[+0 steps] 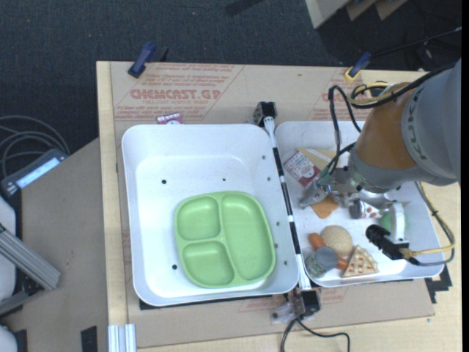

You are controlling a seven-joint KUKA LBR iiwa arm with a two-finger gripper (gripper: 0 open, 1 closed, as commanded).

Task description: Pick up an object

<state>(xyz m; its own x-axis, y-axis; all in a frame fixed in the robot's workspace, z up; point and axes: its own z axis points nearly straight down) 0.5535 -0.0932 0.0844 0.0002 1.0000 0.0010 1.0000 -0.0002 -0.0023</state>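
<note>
Gripper is positioned low in the right bin, directly beside the orange wedge. Grasp state cannot be determined.

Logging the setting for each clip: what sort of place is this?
Most likely a robotics lab or test bench, not a home. A robot arm reaches over two white bins clamped to a board, loose cables trail on dark carpet, and toy food lies in the right bin.
</note>
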